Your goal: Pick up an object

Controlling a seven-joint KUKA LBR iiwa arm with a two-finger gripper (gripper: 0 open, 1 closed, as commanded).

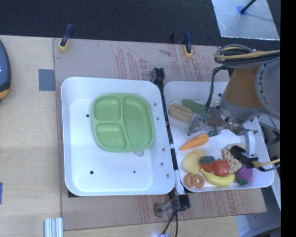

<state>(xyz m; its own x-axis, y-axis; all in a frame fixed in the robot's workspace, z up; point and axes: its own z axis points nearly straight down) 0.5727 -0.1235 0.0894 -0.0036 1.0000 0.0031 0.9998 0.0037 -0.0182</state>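
Pretzel (194, 180), banana (218, 178), tomato (220, 168) and grapes (245, 174): crowded at the near edge of the right bin (266, 182), touching one another. Hand (203, 125): low in that bin's middle, metal fingers (194, 128) hanging over bare floor between the bread roll (180, 113) and the carrot (195, 142); whether spread or pressed together cannot be told, and nothing sits between them. Green vegetable (193, 105): just behind the hand. Left bin (69, 132): holds a green divided plate (123, 122). Table (19, 147): carries both bins. Risk: closing here likely catches nothing, or nudges the carrot aside, since the fingers straddle neither item squarely.
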